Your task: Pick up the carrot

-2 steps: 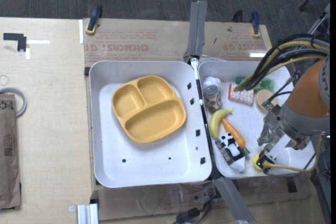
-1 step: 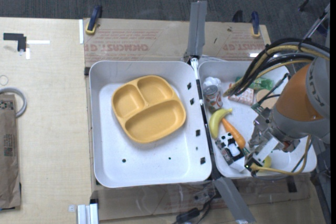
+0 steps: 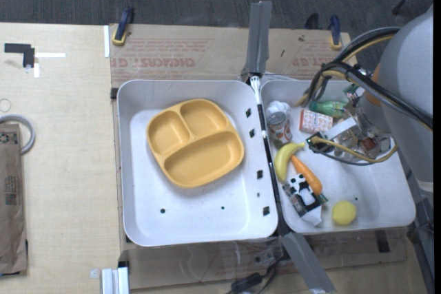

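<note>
The grey KUKA arm (image 3: 413, 79) looms over the right bin (image 3: 386, 217), its gripper's state impossible to tell amid cables. The carrot (image 3: 306, 174) lies unlifted beside the banana (image 3: 285, 156), left of the lemon (image 3: 344, 213); the pick remains undone.

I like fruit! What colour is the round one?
Yellow: the small round lemon, seen in the camera view.

Grey arm (image 3: 413, 72) at right; bent low

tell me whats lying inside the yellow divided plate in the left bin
Nothing visible: all three compartments of the yellow plate show bare. Whatever lies beneath it on the left bin floor is covered.
</note>
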You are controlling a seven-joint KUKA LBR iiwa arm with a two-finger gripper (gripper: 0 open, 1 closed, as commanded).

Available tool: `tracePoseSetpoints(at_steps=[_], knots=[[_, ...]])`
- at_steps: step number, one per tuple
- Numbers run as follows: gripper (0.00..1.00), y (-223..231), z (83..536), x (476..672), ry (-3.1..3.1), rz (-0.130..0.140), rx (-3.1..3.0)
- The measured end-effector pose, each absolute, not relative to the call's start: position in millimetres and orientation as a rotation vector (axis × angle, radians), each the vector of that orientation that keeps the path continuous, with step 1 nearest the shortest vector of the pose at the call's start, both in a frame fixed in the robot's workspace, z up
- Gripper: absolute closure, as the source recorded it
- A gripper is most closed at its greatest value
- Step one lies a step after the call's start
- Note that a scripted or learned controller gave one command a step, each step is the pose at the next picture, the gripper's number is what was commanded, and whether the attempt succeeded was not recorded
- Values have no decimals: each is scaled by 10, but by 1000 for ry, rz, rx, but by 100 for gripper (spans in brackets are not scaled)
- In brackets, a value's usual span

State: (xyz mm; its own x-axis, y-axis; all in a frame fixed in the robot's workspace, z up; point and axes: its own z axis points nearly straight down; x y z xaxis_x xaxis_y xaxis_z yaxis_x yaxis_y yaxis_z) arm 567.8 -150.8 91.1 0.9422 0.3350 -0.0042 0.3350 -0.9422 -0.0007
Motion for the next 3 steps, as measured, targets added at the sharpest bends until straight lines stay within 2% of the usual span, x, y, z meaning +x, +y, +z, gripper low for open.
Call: tracePoseSetpoints(at_steps=[1, 2, 3], knots=[[100, -1708, 1513, 5981, 627, -5, 3078], [0, -1708, 1508, 5978, 626, -6, 3079], [0, -1709, 1508, 5978, 626, -6, 3079]])
